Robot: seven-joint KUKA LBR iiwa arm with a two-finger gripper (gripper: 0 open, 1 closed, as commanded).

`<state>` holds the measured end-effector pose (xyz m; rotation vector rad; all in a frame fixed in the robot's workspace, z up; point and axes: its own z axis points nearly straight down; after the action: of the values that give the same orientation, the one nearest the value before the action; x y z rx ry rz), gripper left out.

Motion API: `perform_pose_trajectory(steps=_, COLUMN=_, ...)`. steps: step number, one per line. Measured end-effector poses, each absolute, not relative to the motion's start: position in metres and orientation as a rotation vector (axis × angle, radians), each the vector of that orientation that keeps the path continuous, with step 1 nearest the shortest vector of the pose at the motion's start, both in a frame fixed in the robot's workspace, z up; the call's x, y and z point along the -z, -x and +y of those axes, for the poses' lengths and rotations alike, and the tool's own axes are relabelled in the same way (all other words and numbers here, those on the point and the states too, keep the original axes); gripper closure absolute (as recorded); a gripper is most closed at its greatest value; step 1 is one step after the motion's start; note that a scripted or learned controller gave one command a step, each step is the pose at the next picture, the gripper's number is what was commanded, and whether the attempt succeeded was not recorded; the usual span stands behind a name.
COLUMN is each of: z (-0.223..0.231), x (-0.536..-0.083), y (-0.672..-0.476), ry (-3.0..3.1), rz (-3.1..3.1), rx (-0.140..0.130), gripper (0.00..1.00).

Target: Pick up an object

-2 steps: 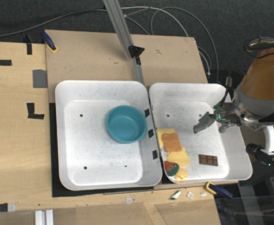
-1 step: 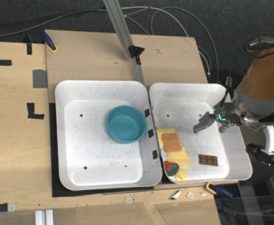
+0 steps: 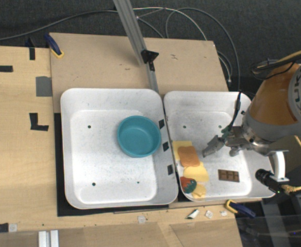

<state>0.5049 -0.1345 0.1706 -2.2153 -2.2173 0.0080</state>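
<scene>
Two white bins sit side by side. The left bin [image 3: 78, 153] holds one blue bowl [image 3: 138, 136]. The right bin [image 3: 202, 107] holds a small pile of toy food [image 3: 191, 169] by its left wall and one brown chocolate bar [image 3: 228, 176] at lower right. The gripper [image 3: 211, 149] hangs between them with nothing in it; open or closed, I cannot tell. The top half of that bin is bare.

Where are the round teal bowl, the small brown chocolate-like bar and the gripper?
Round teal bowl [image 3: 138, 136]: camera view, inner floor of the bowl.
Small brown chocolate-like bar [image 3: 229, 176]: camera view, middle of its top face.
Gripper [image 3: 211, 148]: camera view, at its fingertips.
</scene>
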Motion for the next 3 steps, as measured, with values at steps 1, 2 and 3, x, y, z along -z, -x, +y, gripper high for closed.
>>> perform_pose_trajectory(steps=1, z=-0.127, x=-0.108, y=-0.502, ry=2.215, rz=-2.217, rx=-0.008, gripper=0.0)
perform_pose_trajectory(steps=2, z=-0.127, x=-0.09, y=-0.502, ry=2.22, rz=-2.221, rx=-0.001, gripper=0.0)
perform_pose_trajectory(steps=3, z=-0.126, x=-0.1, y=-0.501, ry=2.218, rz=-2.221, rx=-0.001, gripper=1.0)
